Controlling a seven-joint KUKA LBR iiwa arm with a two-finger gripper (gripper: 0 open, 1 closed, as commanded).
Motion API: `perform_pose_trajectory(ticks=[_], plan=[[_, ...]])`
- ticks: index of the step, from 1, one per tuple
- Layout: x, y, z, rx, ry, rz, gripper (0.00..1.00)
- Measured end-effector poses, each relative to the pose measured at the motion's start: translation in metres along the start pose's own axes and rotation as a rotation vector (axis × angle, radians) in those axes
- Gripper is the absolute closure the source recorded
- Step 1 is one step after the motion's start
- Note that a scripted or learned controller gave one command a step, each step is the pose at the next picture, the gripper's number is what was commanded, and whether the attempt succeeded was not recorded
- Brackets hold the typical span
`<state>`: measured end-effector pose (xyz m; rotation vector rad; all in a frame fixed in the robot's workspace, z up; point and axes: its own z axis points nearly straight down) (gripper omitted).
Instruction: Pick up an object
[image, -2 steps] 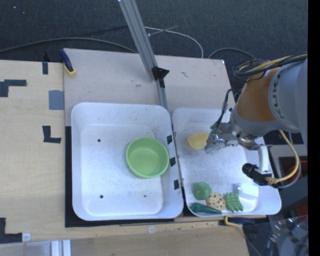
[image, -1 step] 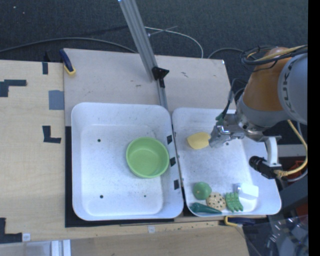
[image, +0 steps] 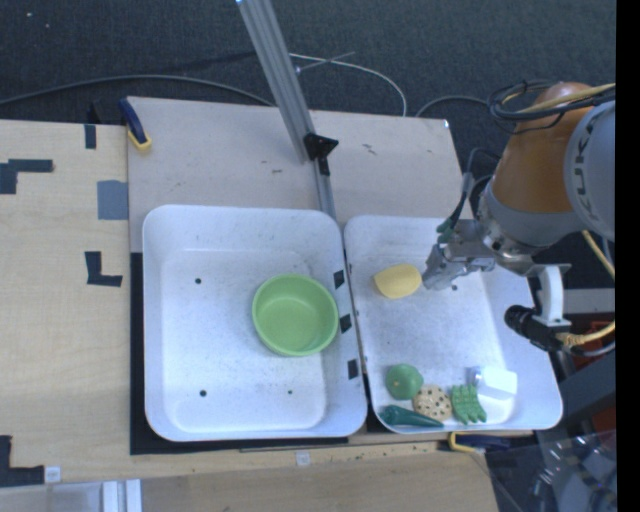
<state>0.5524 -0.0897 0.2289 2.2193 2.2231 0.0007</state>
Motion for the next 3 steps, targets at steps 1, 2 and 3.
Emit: perform_pose_trajectory(ticks=[1,2,3], plan=[[0.052,-0.003,0.011,0.003,0.001,-0.004,1.0],[0.114,-0.008,0.017,0.004,0.002,-0.006,1.0],[0.172,-0.01,0.003,0.002,0.002,-0.007,1.0]])
